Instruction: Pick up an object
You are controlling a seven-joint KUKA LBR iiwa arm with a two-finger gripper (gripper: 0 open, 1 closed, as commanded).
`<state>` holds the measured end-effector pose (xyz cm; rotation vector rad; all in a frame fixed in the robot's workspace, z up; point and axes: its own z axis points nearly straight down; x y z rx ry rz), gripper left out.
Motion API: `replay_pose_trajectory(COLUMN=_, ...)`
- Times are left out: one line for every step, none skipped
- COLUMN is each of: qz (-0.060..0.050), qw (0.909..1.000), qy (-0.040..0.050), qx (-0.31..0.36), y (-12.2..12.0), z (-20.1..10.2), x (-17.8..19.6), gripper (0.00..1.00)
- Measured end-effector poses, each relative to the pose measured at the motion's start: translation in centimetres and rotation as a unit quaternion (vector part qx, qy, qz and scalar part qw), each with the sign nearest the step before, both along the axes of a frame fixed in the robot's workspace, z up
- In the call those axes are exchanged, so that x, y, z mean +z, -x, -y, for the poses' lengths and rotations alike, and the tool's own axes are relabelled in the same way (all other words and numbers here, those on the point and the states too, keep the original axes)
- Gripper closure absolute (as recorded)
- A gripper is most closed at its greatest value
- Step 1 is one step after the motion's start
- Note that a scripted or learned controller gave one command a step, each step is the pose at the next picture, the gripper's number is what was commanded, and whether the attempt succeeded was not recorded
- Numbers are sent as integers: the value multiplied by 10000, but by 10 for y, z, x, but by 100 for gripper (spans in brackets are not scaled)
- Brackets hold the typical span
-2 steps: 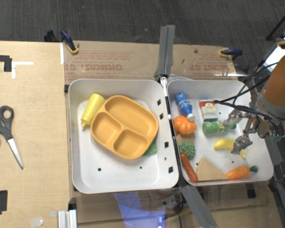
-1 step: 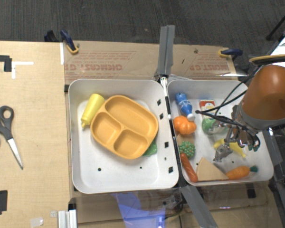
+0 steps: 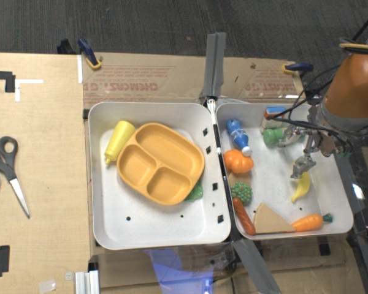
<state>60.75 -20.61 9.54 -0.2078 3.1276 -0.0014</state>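
Note:
My gripper (image 3: 303, 163) hangs over the right side of the right bin (image 3: 343, 207), just above a small yellow banana (image 3: 302, 187). Nothing shows between it and the banana. To its left lies a green toy (image 3: 272, 136), with a blue and red item (image 3: 275, 111) at the bin's far wall. The same bin holds a blue bottle (image 3: 235, 133), an orange fruit (image 3: 237, 162), a green knobbly ball (image 3: 242, 193), a red pepper (image 3: 243, 216), a tan wedge (image 3: 270, 219) and a carrot (image 3: 308, 222).
The left bin (image 3: 104, 225) holds a yellow divided plate (image 3: 159, 162), a yellow bottle (image 3: 118, 141) and a green item (image 3: 195, 193) peeking from under the plate. Scissors (image 3: 9, 170) lie on the wooden bench at far left. Cables trail near the arm (image 3: 352, 90).

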Motion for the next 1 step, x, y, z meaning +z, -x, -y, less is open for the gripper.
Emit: replay_pose_trajectory(qz=41, qw=10000, qy=1, qx=-17, y=-2, z=0, x=11, gripper=100)
